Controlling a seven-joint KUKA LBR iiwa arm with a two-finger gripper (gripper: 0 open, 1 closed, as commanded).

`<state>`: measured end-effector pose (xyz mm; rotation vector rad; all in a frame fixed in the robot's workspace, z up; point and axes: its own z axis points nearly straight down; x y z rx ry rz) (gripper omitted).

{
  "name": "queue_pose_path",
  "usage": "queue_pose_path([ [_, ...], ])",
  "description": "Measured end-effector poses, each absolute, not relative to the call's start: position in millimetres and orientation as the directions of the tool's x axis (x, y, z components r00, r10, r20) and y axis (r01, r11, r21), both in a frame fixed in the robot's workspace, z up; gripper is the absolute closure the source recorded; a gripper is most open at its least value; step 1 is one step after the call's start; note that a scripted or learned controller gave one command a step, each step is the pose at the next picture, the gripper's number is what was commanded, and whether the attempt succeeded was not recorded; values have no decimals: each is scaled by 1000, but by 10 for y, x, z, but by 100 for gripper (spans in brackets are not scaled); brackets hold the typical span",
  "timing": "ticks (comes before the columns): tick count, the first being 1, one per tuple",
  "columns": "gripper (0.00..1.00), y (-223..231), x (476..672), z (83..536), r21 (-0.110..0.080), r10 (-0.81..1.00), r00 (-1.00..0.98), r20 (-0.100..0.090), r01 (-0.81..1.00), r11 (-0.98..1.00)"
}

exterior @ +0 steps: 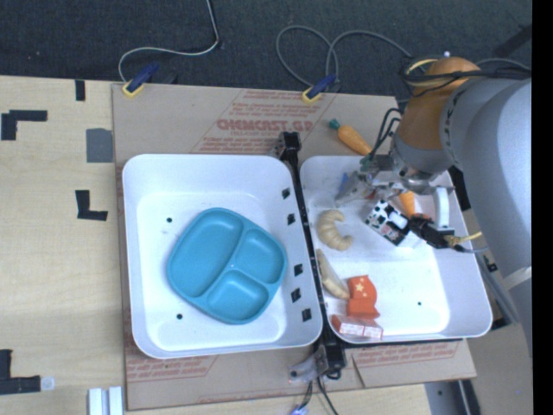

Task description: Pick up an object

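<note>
A pale, curved croissant-shaped piece [333, 230] is seen lying in the right bin [432, 314], near its left wall, its long axis running from upper right to lower left. It lies just to the left of, and slightly below, the gripper [373, 187], which is lowered over the bin's upper part; whether the pincer is wide or narrow cannot be told. Below the croissant a banana-like piece [332, 275] is laid lengthwise, touching a red block [362, 295]. A glossy blue divided plate [226, 264], smooth plastic with rounded corners, is set in the left bin [147, 188]. An orange carrot [351, 137] rests on cardboard beyond the bins.
</note>
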<state>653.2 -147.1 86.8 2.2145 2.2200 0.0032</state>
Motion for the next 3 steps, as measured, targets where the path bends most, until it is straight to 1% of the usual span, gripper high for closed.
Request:
queue_pose_path([
  [1,100,-1470,6532,965,5,1000,-4,-4,1000,4],
  [2,100,-1225,6201,2395,3,1000,-1,-2,1000,1],
  [3,0,-1226,6194,2381,-1,1000,-1,-1,1000,1],
])
